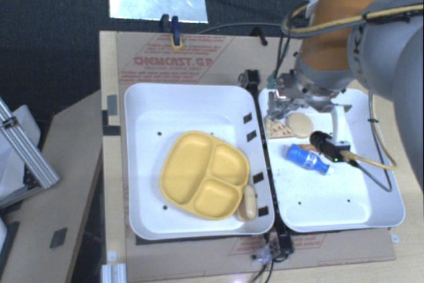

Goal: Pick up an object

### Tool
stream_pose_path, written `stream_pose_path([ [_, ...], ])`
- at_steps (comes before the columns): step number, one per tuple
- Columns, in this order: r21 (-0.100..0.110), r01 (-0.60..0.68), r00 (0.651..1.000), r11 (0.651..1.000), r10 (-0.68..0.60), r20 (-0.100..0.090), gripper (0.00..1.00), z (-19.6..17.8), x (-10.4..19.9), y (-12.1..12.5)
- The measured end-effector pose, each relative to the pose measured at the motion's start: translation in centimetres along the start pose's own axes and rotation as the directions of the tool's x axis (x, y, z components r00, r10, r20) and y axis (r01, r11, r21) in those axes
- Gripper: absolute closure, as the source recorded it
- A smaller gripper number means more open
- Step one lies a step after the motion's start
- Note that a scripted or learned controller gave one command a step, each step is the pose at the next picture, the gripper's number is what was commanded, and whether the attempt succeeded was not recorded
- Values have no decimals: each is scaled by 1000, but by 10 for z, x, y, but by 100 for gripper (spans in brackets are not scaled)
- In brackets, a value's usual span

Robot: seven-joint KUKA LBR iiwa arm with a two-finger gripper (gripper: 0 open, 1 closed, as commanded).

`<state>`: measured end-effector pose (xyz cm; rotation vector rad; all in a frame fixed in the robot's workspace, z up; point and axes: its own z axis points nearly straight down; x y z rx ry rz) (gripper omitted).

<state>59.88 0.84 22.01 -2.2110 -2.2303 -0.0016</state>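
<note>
A blue cylinder lies tilted in the right bin — the fingers' state I cannot tell.

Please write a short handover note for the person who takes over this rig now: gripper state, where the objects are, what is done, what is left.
Gripper: low over the far left corner of the right bin; nothing visibly held.
Right bin: blue bottle near the middle, round tan disc and flat cracker just beside the gripper.
Left bin: yellow divided plate, small beige piece at its near right edge.
Done: no pick yet.
Left: grasp one object and lift it.
</note>
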Motion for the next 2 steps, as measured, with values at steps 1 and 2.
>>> stream_pose_path([
  [1, -2, 1, 1000, 1000, -1, -1, 100, -12, 53, -8],
  [2, -1, 0, 1000, 1000, 0, 0, 100, -4, 99, -6],
])
